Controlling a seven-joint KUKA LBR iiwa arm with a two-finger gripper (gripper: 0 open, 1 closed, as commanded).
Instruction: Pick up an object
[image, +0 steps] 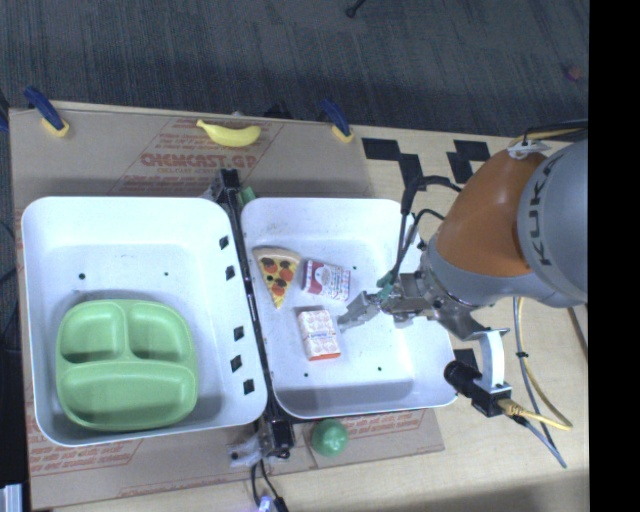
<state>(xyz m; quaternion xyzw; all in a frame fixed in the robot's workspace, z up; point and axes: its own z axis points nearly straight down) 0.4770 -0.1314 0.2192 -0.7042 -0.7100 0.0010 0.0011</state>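
In the right bin (300, 215) lie three things: a pizza slice toy (277, 274) at the left, a red and white packet (327, 280) in the middle, and a small pink and white box (319, 334) below them. My gripper (361, 310) hangs over the right half of that bin, its fingers pointing left toward the packet and the box. It stands just right of both, apart from them, with nothing between its fingers.
The left bin (60, 225) holds a green divided plate (125, 362). A yellow banana (229, 132) lies on the cardboard behind the bins. A green ball (328, 437) rests on the bench in front of the right bin. Blue clamps (47, 112) hold the cardboard.
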